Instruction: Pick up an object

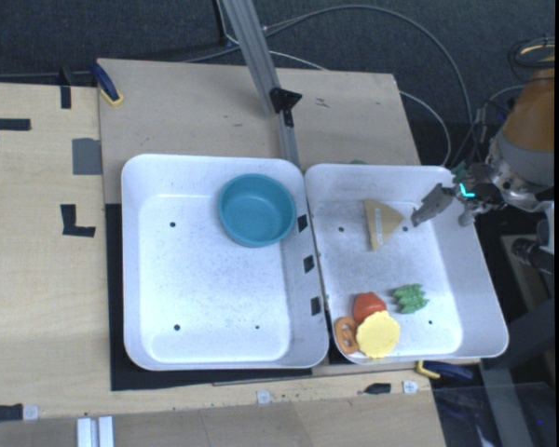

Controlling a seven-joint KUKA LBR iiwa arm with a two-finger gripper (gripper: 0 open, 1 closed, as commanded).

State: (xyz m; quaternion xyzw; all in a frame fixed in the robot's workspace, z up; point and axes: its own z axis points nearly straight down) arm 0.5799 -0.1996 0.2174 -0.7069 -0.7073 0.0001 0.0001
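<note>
With the gripper (444, 205) empty and spread over the right bin's (475, 287) far right edge, just beside the tan wedge (382, 223), a descent risks striking the bin wall or nudging the wedge away.

No readable text, labels, brands, numbers or signs showing anywhere.
</note>
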